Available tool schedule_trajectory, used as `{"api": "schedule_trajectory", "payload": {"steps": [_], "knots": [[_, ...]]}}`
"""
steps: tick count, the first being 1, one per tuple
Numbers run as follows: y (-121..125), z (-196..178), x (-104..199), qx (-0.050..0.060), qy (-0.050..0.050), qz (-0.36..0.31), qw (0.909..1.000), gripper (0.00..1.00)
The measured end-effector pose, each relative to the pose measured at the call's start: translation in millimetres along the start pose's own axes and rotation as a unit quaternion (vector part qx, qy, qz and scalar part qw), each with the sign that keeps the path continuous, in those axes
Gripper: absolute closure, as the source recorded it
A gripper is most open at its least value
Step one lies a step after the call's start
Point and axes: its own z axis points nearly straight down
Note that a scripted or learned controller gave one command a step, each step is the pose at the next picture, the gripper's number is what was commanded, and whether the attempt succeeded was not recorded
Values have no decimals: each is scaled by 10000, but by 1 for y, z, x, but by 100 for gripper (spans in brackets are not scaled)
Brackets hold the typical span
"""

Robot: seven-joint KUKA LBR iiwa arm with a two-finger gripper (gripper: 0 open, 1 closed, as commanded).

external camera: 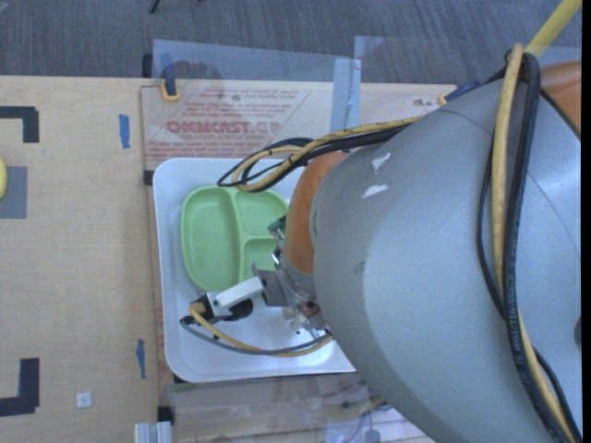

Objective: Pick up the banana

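Observation:
My gripper (297,314) is low inside the left white bin (171,247), over its near half, just right of a light green divided plate (217,238). The plate lies flat in the far left part of the bin. The big grey arm and its orange band hang over the gripper and cover the right side of the bin and everything to the right of it. The gripper's tip is mostly hidden under the wrist.
A clear plastic sheet with red print (231,118) lies behind the bin. Wooden bench top (74,275) stretches to the left, with black corner marks, blue tape bits and a small yellow thing (2,181) at the left edge.

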Motion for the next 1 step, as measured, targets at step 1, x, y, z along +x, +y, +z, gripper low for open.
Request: {"api": "schedule_trajectory", "payload": {"steps": [1], "knots": [[-16,19,58,-16,-49,1184,9929,100]]}}
